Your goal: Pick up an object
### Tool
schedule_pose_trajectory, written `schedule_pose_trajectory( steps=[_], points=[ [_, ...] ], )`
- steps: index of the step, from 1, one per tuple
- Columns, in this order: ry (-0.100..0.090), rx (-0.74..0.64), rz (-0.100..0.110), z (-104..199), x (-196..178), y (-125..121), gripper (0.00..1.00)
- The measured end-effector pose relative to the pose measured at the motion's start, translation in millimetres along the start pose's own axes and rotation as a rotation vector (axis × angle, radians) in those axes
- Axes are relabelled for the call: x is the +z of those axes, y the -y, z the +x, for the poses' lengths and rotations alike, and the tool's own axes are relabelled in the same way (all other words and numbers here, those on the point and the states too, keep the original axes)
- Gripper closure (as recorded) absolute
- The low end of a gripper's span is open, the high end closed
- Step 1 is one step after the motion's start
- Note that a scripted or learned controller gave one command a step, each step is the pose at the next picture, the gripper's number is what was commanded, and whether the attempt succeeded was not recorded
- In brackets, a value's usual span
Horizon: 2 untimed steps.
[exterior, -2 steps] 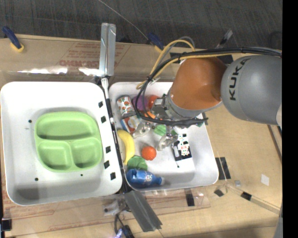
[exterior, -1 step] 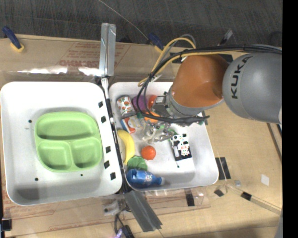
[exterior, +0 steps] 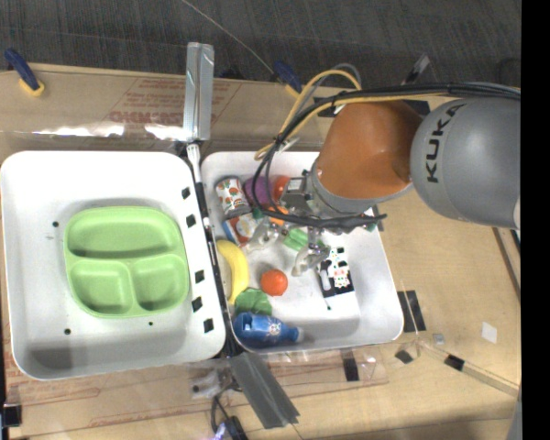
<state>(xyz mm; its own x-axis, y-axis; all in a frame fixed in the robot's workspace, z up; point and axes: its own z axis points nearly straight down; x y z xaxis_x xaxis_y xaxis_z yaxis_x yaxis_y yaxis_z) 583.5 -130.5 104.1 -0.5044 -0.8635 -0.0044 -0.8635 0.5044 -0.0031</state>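
On the left of the counter (exterior: 440,273) we see the left bin (exterior: 27,273) carrying a green divided tray (exterior: 124,259), lying flat in its middle, so we judge this side to be a drop-off place rather than the source; a grey divider (exterior: 199,90) stands where the two bins meet; in the right bin (exterior: 376,301) the candidate things crowd its left half: a small can (exterior: 229,195) near the top, a banana (exterior: 234,266) along the left wall, a green piece (exterior: 252,301) and a blue bottle (exterior: 264,330) lying on its side at the lower corner, and an orange ball (exterior: 274,282) a little apart toward the middle, which looks the easiest to take; the hand (exterior: 310,255) hangs low over the bin, just right of the ball and above a black-and-white block (exterior: 336,275); whether it is wide or narrow we cannot tell, and nothing is seen held in it; the arm (exterior: 458,159) reaches in from the right, its orange band (exterior: 367,149) sitting over the bin's upper part and hiding what lies beneath.
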Motion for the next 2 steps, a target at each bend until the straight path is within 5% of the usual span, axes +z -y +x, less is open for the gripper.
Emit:
schedule_pose_trajectory(
  steps=[1, 2],
  points=[
    [-0.001, -0.121, 0.003, -17, 8, 60, 0.0],
    [-0.004, -0.154, -0.005, 50, 12, 12, 0.0]
  ],
)
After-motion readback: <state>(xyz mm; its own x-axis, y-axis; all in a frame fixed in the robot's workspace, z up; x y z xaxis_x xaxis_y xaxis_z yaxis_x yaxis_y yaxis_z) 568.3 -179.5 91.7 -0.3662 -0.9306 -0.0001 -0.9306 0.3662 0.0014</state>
